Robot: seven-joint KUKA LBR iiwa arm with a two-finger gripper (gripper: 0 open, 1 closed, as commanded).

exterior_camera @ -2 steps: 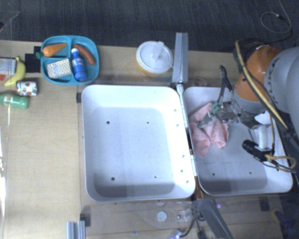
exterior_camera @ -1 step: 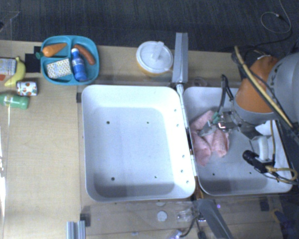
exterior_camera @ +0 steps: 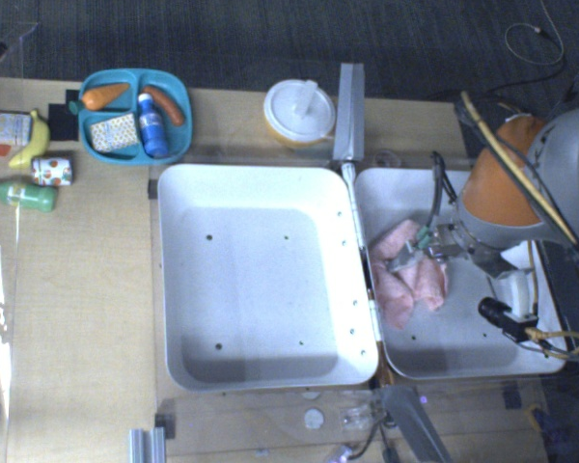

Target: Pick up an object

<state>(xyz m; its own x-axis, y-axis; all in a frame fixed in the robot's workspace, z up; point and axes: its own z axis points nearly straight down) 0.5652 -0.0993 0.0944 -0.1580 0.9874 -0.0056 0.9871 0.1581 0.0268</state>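
Item one, the two-finger gripper (exterior_camera: 427, 243), is hanging low inside the right shallow white bin (exterior_camera: 463, 360), its tips lying against the upper edge of a soft, crumpled pink cloth (exterior_camera: 410, 276); whether the pincer is apart, together or clamped on the fabric cannot be told from this angle. The cloth is sitting in the left half of that right bin, close to its left wall. The grey arm with the orange band (exterior_camera: 497, 193) is reaching in from the bin's right side. Left of the right bin, touching it, the second shallow white bin (exterior_camera: 261, 278) is lying alongside. Beyond that, a round white lidded cup (exterior_camera: 299, 111) and a blue divided plastic tray of toy food (exterior_camera: 135, 116) are resting on the bench.
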